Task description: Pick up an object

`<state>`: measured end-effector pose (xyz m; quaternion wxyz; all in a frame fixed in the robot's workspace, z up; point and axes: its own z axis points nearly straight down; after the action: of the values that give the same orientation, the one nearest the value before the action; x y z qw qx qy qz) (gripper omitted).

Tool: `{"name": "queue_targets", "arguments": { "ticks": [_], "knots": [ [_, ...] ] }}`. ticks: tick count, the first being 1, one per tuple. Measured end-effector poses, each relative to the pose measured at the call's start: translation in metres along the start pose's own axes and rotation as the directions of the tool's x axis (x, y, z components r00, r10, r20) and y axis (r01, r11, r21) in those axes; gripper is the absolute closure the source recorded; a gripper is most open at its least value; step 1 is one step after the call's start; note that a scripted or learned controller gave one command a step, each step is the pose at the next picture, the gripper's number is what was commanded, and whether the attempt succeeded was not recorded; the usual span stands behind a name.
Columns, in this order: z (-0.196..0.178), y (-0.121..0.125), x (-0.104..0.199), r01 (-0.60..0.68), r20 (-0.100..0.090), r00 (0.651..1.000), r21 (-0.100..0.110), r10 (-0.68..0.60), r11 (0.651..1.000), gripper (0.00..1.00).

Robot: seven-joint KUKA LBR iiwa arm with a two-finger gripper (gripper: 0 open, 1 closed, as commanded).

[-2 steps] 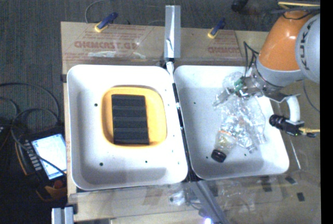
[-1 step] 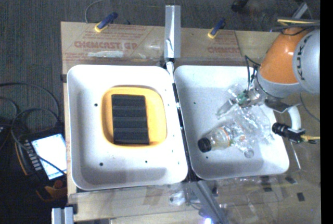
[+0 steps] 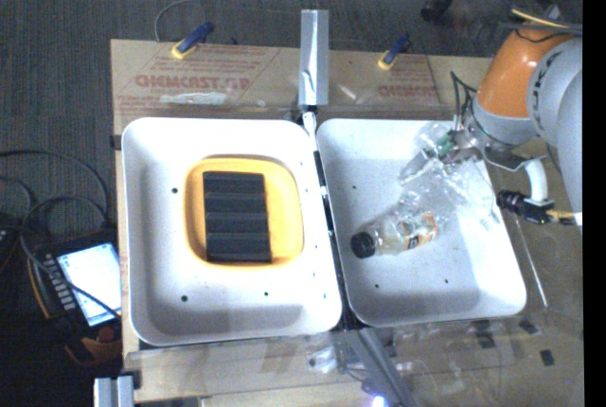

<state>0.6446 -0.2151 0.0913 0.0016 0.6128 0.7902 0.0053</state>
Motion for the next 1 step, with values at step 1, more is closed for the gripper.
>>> {"name": "queue_targets", "arguments": {
  "ticks": [1],
  "knots": [
    [-0.0025,-0.0664,0.0169,-0.004,0.003,1.000,-0.006,0.004,1.000,0.00]
  ]
}}
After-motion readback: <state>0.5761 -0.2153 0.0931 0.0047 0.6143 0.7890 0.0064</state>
